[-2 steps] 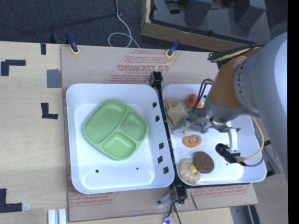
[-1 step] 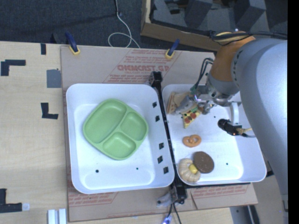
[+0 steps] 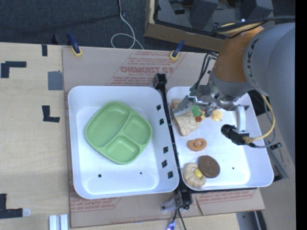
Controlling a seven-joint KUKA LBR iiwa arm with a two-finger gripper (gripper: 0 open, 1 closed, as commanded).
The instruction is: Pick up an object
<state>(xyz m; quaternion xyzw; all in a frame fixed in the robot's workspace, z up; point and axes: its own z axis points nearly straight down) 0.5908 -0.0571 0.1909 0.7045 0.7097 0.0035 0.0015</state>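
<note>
Over the right-hand shallow white plastic bin [image 3: 261, 169] my pincer [image 3: 192, 104] hung low above a pale, rough slice of toy bread [image 3: 185, 123]; I could not tell its opening. Small red, green and yellow pieces [image 3: 197, 112] crowded just beside it. Risk, as I judged: pinching a neighbour, or the flat slice slipping free.

Pale wooden worktop [image 3: 29, 143] marked with black tape, brown cardboard sheet [image 3: 115, 71] held by blue clamps [image 3: 73, 43], dark carpeted floor [image 3: 57, 8] beyond, white cable [image 3: 125, 30] trailing across.
</note>
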